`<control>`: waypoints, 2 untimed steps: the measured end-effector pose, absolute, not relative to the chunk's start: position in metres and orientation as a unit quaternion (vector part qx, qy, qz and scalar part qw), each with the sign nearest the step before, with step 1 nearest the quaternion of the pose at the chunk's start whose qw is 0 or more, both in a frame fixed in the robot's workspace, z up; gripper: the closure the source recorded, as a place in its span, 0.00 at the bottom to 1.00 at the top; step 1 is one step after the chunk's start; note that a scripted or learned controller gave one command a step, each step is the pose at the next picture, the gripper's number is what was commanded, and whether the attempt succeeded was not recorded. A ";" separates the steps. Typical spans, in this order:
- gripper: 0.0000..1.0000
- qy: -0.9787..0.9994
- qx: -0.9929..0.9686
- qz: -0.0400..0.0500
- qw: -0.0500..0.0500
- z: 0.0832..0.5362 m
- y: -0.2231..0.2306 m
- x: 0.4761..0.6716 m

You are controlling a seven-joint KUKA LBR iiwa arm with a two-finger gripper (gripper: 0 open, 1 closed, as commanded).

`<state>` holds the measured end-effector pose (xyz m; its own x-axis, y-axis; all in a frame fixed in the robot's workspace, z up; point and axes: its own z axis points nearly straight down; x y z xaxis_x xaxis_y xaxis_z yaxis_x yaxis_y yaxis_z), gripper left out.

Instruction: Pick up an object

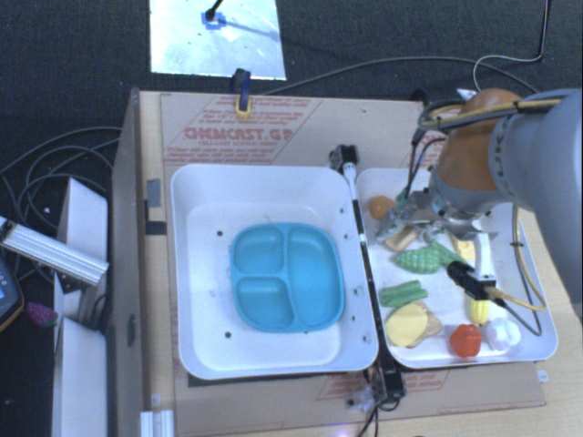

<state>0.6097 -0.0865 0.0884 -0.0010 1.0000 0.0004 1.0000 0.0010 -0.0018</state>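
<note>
Left bin (196, 271): holds a blue divided plate (287, 276), lying flat; nothing here to pick.
Right bin (537, 335): toy food, loosely scattered near the divider; an orange piece (381, 208), a green bumpy piece (419, 260), a green pod (403, 292), a yellow slice (407, 323), a red tomato (465, 340).
Green pod: probably light, stiff plastic, slick; long axis runs left-right, slightly tilted; best pinched across its narrow middle.
Gripper (414, 221): low over the bin's upper left corner; finger state hidden, cannot tell.
</note>
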 end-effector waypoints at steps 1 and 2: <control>0.00 -0.709 -0.706 -0.001 -0.001 0.085 -0.089 0.636; 1.00 -0.709 -0.705 -0.002 -0.002 0.096 -0.088 0.637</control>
<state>0.6370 -0.0884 0.0960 -0.0055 1.0000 0.0003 1.0000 0.0055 0.0051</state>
